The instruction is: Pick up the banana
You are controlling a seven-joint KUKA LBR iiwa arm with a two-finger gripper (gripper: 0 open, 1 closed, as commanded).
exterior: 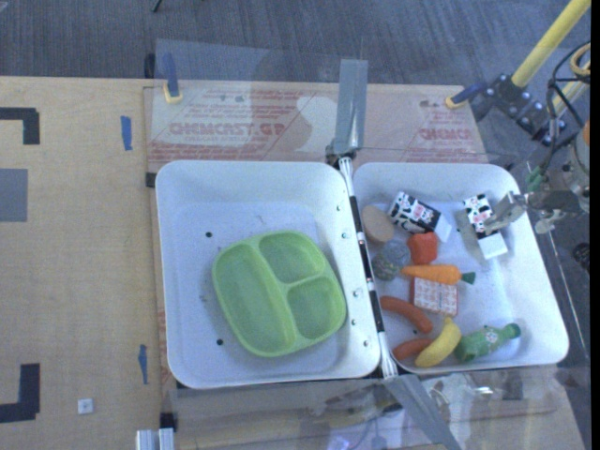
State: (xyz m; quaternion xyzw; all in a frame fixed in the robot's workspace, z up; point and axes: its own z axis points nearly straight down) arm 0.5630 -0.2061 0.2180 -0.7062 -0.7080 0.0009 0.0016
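The jaws (pixel 489 223) sit low at the far right part of the right bin (pixel 548 340), amid a small black-and-white carton; whether they are open or closed I cannot tell, and nothing can be seen held between them. Just beside them on the left lies a second black-and-white carton (pixel 413 213), and a little nearer the camera the carrot (pixel 433 273) and a pink waffle block (pixel 435 296). The banana (pixel 441 343) lies well apart from the jaws, toward the near edge of the same bin, touching a red sausage (pixel 409 349) and close by a green bottle (pixel 486 341). By my reading the task is at the approach stage: the next move calls for travelling over the clutter, then descending across the banana's width without catching its neighbours. The green tray (pixel 278 292) in the left bin (pixel 183 204) plays no part.
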